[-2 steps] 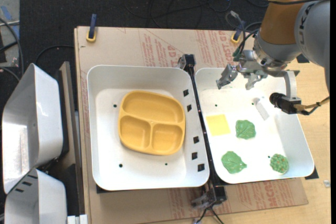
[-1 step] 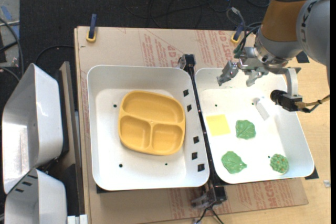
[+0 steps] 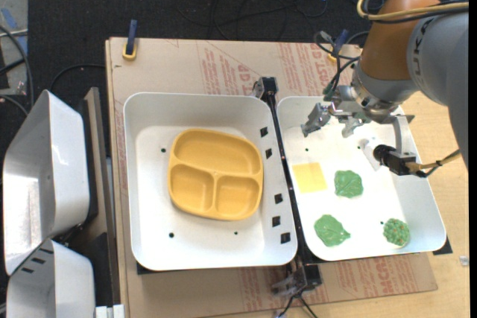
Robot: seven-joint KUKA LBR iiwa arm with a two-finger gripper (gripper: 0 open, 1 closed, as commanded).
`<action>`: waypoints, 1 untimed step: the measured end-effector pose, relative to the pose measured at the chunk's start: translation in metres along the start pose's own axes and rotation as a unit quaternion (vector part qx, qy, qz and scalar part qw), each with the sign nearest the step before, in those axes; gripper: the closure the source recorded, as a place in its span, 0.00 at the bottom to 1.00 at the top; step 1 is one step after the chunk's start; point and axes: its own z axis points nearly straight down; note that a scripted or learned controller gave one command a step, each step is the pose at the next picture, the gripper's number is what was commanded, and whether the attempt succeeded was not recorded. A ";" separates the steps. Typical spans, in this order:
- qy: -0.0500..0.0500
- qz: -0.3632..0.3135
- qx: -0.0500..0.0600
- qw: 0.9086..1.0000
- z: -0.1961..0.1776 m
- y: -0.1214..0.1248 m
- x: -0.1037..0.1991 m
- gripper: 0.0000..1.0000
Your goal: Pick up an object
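gripper (image 3: pixel 329 120) over rt bin (image 3: pixel 428 197) top, jaws apart, nothing held | cheese (image 3: pixel 309 177), 3 green bits below | tray (image 3: pixel 216 173) in lt bin (image 3: pixel 141 160)

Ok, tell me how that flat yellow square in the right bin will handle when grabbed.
The flat yellow square lies flush on the right white bin, so its edges probably give little purchase. It looks thin, likely light and perhaps floppy. Pushed, it would probably slide, not roll.
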 end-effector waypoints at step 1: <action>0.000 0.000 0.000 1.000 0.060 -0.007 -0.002 0.00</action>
